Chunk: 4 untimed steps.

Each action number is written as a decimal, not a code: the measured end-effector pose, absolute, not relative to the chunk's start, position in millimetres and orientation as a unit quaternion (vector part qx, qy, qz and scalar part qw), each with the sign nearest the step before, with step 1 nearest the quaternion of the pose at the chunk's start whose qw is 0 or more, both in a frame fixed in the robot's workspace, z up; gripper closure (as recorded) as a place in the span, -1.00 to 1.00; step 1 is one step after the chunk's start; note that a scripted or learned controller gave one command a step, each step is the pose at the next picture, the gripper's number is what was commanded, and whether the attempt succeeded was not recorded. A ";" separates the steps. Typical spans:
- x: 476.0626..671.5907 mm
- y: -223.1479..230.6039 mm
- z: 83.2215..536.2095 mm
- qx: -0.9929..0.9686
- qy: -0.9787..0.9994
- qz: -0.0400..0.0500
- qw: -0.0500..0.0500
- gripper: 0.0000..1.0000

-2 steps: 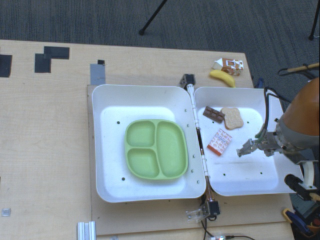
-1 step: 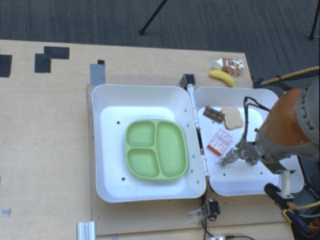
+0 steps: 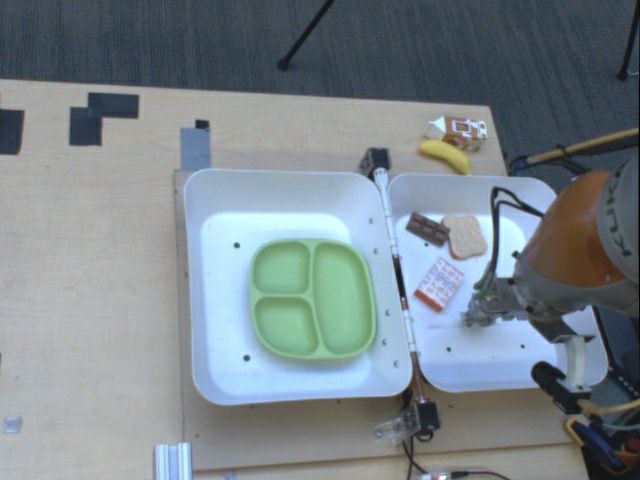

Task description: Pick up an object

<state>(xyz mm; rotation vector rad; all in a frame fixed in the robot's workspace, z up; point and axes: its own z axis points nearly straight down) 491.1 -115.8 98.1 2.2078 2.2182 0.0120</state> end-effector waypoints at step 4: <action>494.2 -114.5 119.0 0.703 0.711 0.006 0.008 1.00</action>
